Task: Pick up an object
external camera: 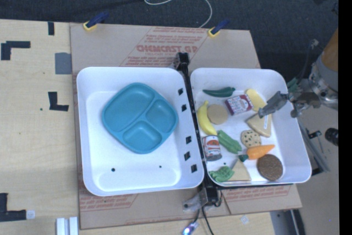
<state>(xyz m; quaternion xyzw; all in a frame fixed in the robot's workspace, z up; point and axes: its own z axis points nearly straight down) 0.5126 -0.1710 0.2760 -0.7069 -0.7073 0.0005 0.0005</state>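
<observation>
Two shallow white bins side by side on cardboard-covered wooden desk [33,135]. Left white bin [91,173], centre-left of frame: holds one light-blue three-section plastic plate [140,117]. Right white bin [297,170], centre-right of frame: packed with toy food. Dark green pepper [219,91] at top, yellow banana [205,119] along left wall, tan round cookie [218,114] beside banana, small purple-and-white packet [238,104], yellow lemon-like piece [256,98], pale cheese wedge [261,125], chocolate-chip cookie [249,138], green pea pod [229,141], small red-label can [212,148], orange carrot [258,152], brown round patty [270,167], leafy green piece [221,175] at bottom next to pale sandwich triangle [240,173].

Grey two-finger hand [284,103] at right edge of right bin, upper-right of frame, above bin's right side near cheese wedge and lemon piece. Dark fingers spread apart, nothing between them.

Step in hand, by judgement: approach, before any grasp; no object lifted yet. Nearest candidates: cheese wedge or lemon piece, just left of and below hand.

Next move likely calls for: shifting left over chosen item, lowering fingers astride it, closing, lifting. Risk: items crowded and touching, fingers may catch neighbour or slip on wedge's sloped faces.
</observation>
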